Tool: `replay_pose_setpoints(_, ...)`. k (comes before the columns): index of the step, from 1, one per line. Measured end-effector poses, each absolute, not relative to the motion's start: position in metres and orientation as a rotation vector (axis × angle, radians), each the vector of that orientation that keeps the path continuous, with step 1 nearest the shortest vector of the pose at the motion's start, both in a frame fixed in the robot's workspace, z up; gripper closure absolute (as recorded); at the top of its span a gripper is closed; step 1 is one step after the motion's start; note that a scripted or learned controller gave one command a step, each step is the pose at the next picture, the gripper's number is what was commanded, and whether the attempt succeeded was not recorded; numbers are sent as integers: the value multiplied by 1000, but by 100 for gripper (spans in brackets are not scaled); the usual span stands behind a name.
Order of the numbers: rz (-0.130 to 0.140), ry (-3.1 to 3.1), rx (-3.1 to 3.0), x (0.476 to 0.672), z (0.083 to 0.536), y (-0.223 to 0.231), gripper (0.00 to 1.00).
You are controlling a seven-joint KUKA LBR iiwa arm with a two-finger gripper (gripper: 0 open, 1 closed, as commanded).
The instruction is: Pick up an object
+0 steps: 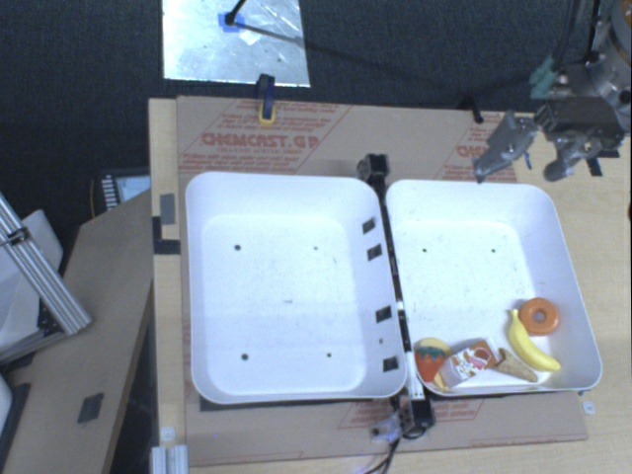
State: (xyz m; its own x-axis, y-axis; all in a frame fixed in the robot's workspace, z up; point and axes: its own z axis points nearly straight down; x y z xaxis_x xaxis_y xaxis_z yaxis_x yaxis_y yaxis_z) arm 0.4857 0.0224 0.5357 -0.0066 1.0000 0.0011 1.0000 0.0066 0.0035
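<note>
Looking down, you saw the grey two-finger gripper [523, 161] hanging above the far rim of the right shallow white plastic bin [464, 225], its fingers spread and holding nothing. The curved yellow plastic banana [528, 345] lay well apart from it in the near right corner, long axis running near-to-far, just beside the orange ring-shaped toy [539, 315].

Two bins sit side by side on the bench [296, 126]. In the right bin [464, 245], a banana [531, 346], doughnut [539, 315] and packet [468, 363] crowd its near right corner.
</note>
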Motion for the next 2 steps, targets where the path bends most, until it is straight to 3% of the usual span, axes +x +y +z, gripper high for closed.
replay_pose_setpoints(2,5,2231,2211,486,535,121,0)
